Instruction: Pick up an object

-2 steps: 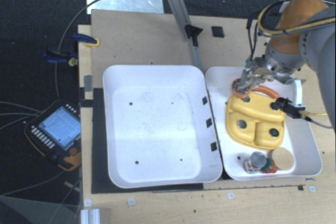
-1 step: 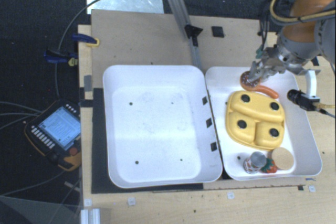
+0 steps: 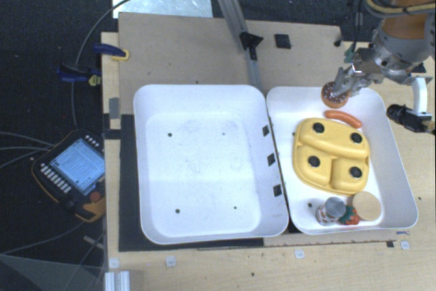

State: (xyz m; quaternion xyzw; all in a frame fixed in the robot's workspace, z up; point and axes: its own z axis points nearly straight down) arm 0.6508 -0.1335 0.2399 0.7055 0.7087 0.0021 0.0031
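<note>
Taking the yellow tray [image 3: 332,153] in the right bin [image 3: 395,146] as the landmark: well to its left on the counter [image 3: 191,51] lies the left bin [image 3: 146,102], with nothing to pick in it. Just below the tray sit a small grey cup [image 3: 332,208], a red-and-green bit [image 3: 350,217] and a tan disc [image 3: 367,205], all close together. Just above the tray lies an orange sausage [image 3: 343,118], and above that, near the bin's far rim, a brownish round thing [image 3: 335,95] sits right under the end effector [image 3: 347,84]. That round thing looks like the target. How far the end effector is open, and whether it has hold of anything, I cannot tell. A good grasp probably needs a centred, straight descent, clear of the rim and the sausage.
</note>
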